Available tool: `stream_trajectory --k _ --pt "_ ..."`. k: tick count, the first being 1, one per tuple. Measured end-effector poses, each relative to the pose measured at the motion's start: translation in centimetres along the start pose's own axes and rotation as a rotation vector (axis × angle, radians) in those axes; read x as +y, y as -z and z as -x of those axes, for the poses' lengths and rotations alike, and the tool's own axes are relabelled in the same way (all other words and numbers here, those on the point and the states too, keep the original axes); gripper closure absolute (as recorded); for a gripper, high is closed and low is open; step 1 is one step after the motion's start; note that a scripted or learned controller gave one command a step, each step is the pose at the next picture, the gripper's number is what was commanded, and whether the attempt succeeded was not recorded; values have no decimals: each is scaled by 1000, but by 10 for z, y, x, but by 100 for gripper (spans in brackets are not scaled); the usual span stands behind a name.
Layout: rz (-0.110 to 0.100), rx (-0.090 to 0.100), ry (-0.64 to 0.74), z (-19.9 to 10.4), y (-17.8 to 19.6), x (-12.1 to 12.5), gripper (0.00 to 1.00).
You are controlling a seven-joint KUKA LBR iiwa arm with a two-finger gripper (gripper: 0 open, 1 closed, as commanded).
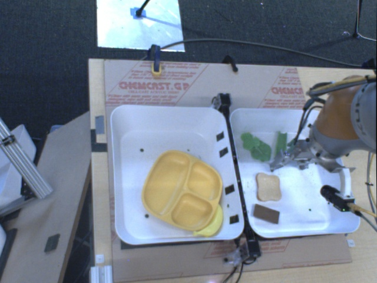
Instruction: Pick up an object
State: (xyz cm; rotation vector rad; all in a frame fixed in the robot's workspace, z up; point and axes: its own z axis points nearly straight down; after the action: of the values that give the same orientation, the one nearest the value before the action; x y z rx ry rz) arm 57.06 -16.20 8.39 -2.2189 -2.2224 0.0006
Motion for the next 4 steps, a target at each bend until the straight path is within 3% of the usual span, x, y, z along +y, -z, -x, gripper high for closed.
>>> stream_trajectory --k 1,4 --pt "5 -2 0 1 13 1 100" --pt "8 -2 4 -4 173 -10 100"
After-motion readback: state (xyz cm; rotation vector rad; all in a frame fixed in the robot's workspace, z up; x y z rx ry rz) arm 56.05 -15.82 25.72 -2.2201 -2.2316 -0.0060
